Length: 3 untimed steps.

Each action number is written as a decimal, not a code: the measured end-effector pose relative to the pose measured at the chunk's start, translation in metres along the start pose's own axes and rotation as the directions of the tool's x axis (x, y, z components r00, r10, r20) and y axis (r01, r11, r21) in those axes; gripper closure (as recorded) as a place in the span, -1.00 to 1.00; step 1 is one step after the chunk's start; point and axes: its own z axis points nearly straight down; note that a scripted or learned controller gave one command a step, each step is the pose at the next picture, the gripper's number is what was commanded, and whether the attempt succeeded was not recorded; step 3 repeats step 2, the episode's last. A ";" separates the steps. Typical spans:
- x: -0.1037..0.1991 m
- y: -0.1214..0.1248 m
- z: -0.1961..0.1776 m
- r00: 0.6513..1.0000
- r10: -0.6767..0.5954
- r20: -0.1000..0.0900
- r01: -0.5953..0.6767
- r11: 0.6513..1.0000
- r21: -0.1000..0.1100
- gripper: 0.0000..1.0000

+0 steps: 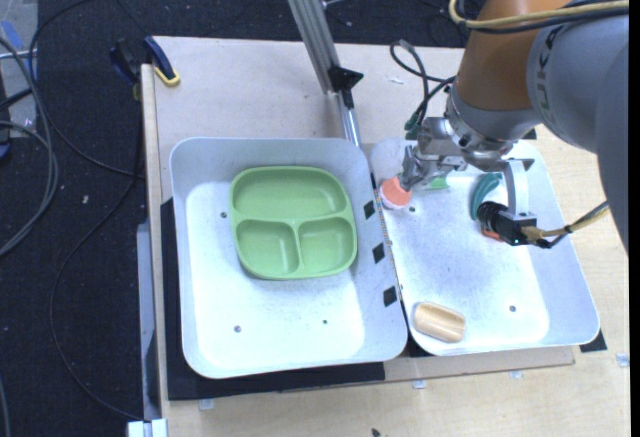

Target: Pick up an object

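1. Camera view: the gripper [418, 175] is down low at the upper-left corner of the right bin [560, 310], right next to a small orange-red object [396, 191] that sits near the bin's left wall. Can't tell how far the jaws are apart, or whether anything's in them — the wrist covers that bit.
2. My take for doing this well: get centred over the object before closing, and watch the bin wall — it's tight there, so a finger could catch the rim or nudge the thing away.
3. The object itself is small, roundish and orange-red with a paler patch — too small to say more.
4. Other candidates: a tan bread-like piece [439, 321] at the lower left of that bin, and a green divided plate [294, 222] in the left bin [200, 325].
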 end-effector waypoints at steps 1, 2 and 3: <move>0.052 -0.025 0.006 1.000 0.001 0.001 -0.001 1.000 0.002 1.00; 0.101 -0.045 -0.011 1.000 0.000 0.000 0.000 1.000 -0.001 1.00; 0.101 -0.045 -0.011 1.000 0.000 0.000 0.000 1.000 -0.001 1.00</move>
